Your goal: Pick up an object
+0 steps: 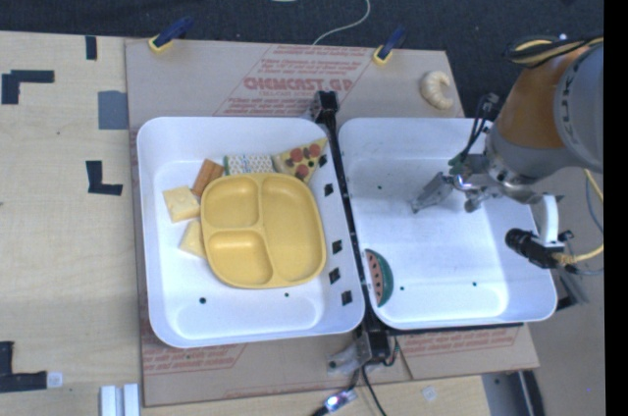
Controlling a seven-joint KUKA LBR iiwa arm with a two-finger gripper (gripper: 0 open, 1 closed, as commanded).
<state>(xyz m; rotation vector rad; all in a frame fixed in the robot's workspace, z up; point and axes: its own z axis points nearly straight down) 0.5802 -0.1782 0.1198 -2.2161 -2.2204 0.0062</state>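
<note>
The end effector (424, 200) is lowered over the middle of the right bin (491, 306); whether it is released or clenched cannot be told. The arm (545, 125) is extended in over the bin's right edge. A watermelon slice (379, 275) lies at the bin's left wall; a yellow divided plate (263, 230) lies in the left bin (167, 306).

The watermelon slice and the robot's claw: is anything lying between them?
No. In the camera view, only bare white floor of the right bin lies between the watermelon slice at its left wall and the gripper above it.
</note>
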